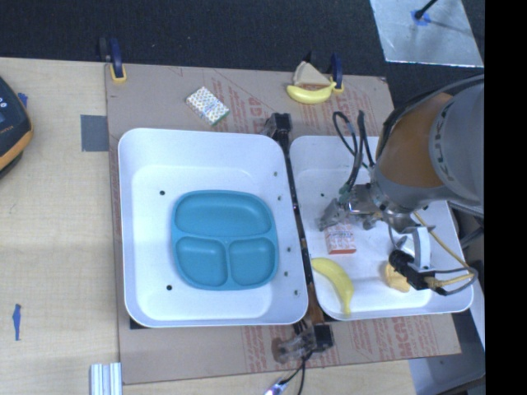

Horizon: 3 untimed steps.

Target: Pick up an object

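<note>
The left bin (132,245) holds a blue tray (224,239). In the right bin (317,159), a banana (335,281) lies with its long axis from 10 to 5 o'clock. A small packet (341,239) lies directly under the fingers (350,212), at their 6 o'clock, touching or nearly so. Whether the fingers are spread or closed cannot be told; the arm (428,151) covers much of them. A yellow piece (397,276) sits at the packet's 4 o'clock.
</note>
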### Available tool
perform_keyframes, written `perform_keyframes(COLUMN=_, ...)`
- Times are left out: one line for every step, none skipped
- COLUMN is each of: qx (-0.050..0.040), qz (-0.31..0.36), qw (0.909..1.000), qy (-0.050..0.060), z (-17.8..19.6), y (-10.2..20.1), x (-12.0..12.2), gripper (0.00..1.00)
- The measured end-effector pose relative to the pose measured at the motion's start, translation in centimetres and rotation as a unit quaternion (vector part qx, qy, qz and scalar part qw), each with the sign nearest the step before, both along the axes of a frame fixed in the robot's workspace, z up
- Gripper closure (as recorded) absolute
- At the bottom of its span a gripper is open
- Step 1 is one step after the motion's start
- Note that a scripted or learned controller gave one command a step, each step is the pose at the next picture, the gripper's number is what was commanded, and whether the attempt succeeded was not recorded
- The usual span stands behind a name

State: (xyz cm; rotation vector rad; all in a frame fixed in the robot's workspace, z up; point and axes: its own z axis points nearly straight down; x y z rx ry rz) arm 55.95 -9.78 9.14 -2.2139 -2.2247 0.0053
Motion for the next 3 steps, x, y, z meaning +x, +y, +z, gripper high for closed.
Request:
perform_keyframes(qx=0.0001, qz=0.0, qw=1.0, qy=0.0, z=0.0, y=-0.1, x=-0.7, gripper=0.0)
perform_keyframes(qx=0.0001, qz=0.0, qw=1.0, qy=0.0, z=0.0, y=0.3, x=-2.1, gripper=0.0)
perform_keyframes(qx=-0.0001, qz=0.001, qw=1.0, qy=0.001, z=1.0, y=0.2, x=-2.1, gripper=1.0)
